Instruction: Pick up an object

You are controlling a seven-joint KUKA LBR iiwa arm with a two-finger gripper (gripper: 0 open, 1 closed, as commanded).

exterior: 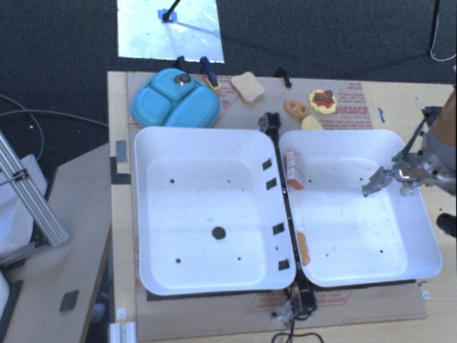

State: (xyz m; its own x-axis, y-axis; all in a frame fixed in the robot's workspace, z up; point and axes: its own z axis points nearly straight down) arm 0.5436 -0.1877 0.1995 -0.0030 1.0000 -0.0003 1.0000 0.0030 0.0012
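White plastic forms both shallow bins on the bench. Left bin (153, 145): contains one small dark disc (218, 233) on the floor, near-centre. Right bin (421, 224): contains a small red-and-white carton (293, 171) against its left wall, toward the far side, and an orange snack-like piece (303, 248) against the same wall, nearer. The carton is a narrow box, red with white panels. The gripper (373, 185) hangs over the right bin's right half, well apart from both items, nothing between its fingers; whether they are spread or together cannot be determined. Beyond the bins lies a blue sectioned tray (175, 101).
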